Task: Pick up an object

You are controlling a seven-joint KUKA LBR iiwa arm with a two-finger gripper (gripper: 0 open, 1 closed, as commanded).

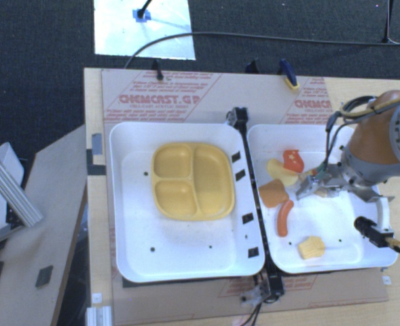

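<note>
The right bin (335,260) holds the food toys: a red piece (293,159) against a pale yellow one (281,171), a brown piece (273,193), an orange sausage (284,218) and a yellow cube (312,247) (well apart from the rest). The hand (307,185) sits low just right of the brown piece; its grip I cannot tell. The left bin (128,250) carries a yellow plate (191,180).

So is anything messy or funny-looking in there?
Nothing looks spilled or broken. The yellow plate lies flat in the left bin. The toy food, a red piece, a brown piece, a sausage and a yellow block, lies scattered loosely in the right bin.
</note>
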